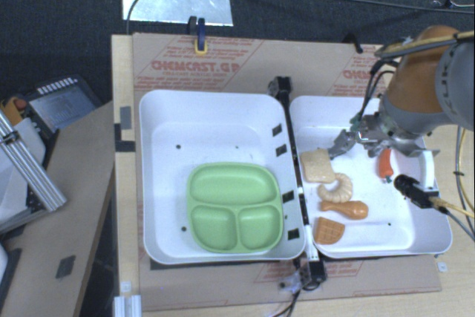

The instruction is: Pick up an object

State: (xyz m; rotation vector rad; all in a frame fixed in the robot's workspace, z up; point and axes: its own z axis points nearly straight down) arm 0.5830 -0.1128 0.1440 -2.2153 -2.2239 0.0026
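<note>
You see two shallow white bins side by side on the bench [245,56]. The left bin [159,159] holds a green plate [234,206] with three compartments, lying flat toward the near side. The right bin [427,234] holds the food toys, and these are the things you can choose from. A beige slice of bread [317,166] lies near the wall that divides the two bins. Just below it there is a curled shrimp [338,189], pale with an orange edge, and it touches the bread or almost touches it. Under the shrimp lies a brown drumstick [346,209], with its thick end pointing to the right. Nearest to the front wall you find an orange waffle piece [329,231], a little apart from the drumstick. A small red-orange carrot [384,163] lies more to the right, well apart from the bread and partly under the arm. The arm [419,85] comes in from the right, grey with an orange band, and its wrist hangs over the far right part of the right bin. The hand [355,139] points to the left, low over the bin floor, above the bread and to the right of it. I cannot tell from this view how far the hand is open, because it looks dark and small against the wrist. Nothing is visible inside it, and all the toys lie on the bin floor.
</note>
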